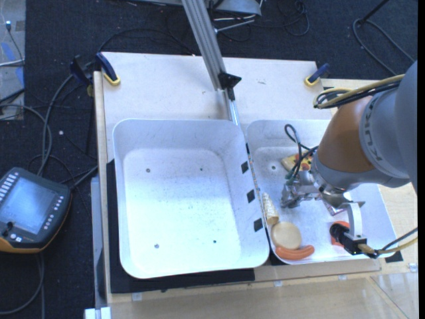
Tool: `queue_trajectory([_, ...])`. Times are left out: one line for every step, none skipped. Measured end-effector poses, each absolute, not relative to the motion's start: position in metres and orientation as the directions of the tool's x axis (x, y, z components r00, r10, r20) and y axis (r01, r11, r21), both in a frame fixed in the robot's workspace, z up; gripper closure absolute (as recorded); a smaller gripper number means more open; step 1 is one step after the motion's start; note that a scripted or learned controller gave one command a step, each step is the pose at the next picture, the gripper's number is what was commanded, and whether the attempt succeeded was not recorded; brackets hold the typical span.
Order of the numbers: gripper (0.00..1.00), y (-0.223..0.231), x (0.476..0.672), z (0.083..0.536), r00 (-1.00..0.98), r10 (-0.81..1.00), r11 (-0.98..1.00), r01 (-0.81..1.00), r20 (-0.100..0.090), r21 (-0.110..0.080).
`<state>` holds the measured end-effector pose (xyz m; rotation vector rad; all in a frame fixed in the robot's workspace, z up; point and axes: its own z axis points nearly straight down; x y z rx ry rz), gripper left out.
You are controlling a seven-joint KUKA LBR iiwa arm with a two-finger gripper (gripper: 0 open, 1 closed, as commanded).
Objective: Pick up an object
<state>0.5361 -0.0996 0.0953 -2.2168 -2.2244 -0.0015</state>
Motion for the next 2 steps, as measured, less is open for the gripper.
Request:
queue_trajectory([1.00, -0.006, 0.549, 0.199, -0.008, 1.000, 0.008, 1.000, 0.003, 0.007])
queue_trajectory([1.00, 0.088, 0.541, 0.366, -0.004, 1.000, 0.004, 1.000, 0.002, 0.005])
